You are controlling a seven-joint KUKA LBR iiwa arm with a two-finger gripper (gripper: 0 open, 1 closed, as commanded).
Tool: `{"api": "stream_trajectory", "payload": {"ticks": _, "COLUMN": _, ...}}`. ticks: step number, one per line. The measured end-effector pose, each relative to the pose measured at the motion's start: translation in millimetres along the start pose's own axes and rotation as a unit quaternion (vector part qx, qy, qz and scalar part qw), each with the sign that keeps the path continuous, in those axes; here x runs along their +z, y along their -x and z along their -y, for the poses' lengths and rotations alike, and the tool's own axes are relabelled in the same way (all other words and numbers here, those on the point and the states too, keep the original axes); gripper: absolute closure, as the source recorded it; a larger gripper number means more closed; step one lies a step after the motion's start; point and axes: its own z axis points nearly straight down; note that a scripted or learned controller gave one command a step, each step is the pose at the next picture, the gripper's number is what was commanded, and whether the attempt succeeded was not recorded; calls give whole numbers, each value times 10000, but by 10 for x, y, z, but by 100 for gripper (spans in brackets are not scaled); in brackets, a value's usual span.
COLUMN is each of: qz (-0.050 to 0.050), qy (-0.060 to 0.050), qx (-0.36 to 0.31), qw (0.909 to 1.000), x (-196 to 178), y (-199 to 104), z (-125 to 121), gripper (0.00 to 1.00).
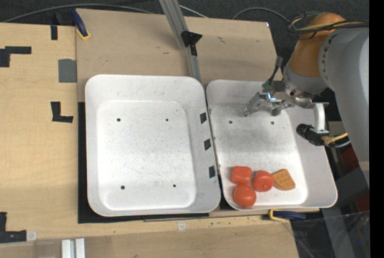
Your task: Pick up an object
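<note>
Three red round pieces [251, 183] lie bunched at the near end of the right bin [264, 137], with a small orange-brown piece [284, 179] just to their right. My gripper [263, 105] hangs over the far end of that same bin, well away from the pieces. Its fingers are spread apart with nothing between them. The grey arm with its orange band [309, 50] comes in from the right behind the gripper.
The left bin [144, 143] sits beside the right one, joined by black clips along the shared edge. A slanted metal pole [171, 5] crosses the bench at the back. Black tape marks lie on the wooden surface at far left.
</note>
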Motion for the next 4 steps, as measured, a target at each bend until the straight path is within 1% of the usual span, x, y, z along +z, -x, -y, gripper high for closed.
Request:
{"api": "stream_trajectory", "payload": {"ticks": 1, "qz": 2, "qy": -1, "qx": -9, "qw": 10000, "x": -102, "y": -6, "z": -2, "gripper": 100}}
{"api": "stream_trajectory", "payload": {"ticks": 2, "qz": 4, "qy": 39, "qx": 4, "qw": 10000, "x": -733, "y": 40, "z": -15, "gripper": 100}}
{"api": "stream_trajectory", "payload": {"ticks": 4, "qz": 6, "qy": 42, "qx": 0, "qw": 10000, "x": -1995, "y": 137, "z": -28, "gripper": 100}}
